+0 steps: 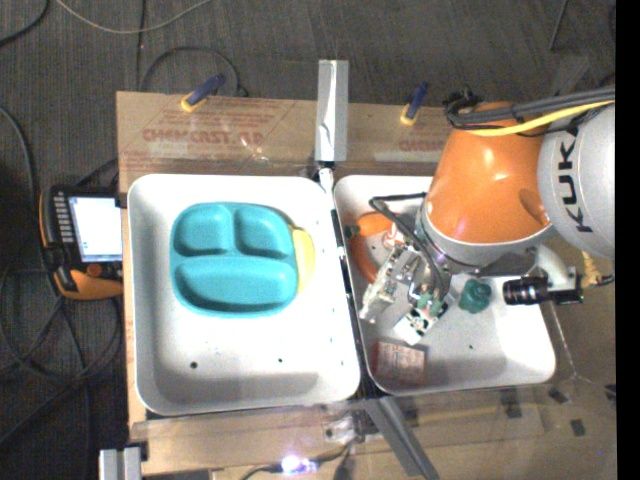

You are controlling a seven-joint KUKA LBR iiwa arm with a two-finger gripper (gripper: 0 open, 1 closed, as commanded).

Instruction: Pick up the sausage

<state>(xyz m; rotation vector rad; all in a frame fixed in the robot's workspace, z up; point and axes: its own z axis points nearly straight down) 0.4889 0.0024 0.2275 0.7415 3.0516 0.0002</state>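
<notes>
We see the arm (pixel 500 183) hanging low over the right bin (pixel 520 353), so we judge this the approach step. The left bin (pixel 160 368) holds a teal tray (pixel 235 258) and is well apart. Under the wrist, the orange-brown shape at the right bin's left wall may be the sausage (pixel 362 240), though it is partly hidden. The gripper (pixel 405 293) sits just beside it; we cannot tell how its fingers stand. A brown card (pixel 402 361) and teal cap (pixel 474 296) lie near. The next move calls for a shift toward that wall, where room is tight.
</notes>
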